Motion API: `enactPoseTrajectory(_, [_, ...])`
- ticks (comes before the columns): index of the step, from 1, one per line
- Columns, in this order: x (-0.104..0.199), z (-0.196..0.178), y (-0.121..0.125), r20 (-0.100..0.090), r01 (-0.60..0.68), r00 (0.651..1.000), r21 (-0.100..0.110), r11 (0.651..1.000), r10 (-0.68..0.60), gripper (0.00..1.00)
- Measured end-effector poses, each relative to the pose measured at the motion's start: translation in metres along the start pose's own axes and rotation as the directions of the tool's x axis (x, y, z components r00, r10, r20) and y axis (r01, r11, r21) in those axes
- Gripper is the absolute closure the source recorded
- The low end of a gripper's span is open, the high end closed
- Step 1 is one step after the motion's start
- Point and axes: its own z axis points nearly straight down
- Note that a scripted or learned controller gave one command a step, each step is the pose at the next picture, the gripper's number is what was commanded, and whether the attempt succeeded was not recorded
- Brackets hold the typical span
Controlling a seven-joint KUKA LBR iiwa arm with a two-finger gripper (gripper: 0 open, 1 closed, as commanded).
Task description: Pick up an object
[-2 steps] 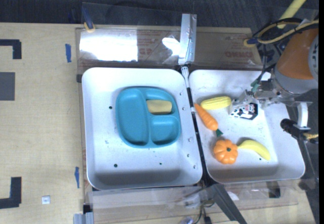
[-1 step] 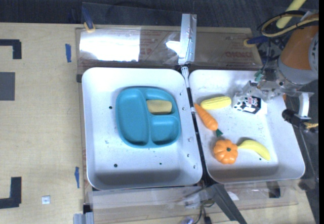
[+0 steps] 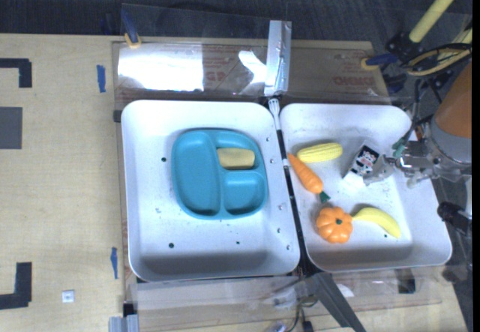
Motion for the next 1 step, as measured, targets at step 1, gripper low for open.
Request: enactPoseTrajectory(1, [0.0613, 0.0624, -0.0529, 0.001, 0.105, 0.994, -0.002, 0.994, -0.105, 0.0])
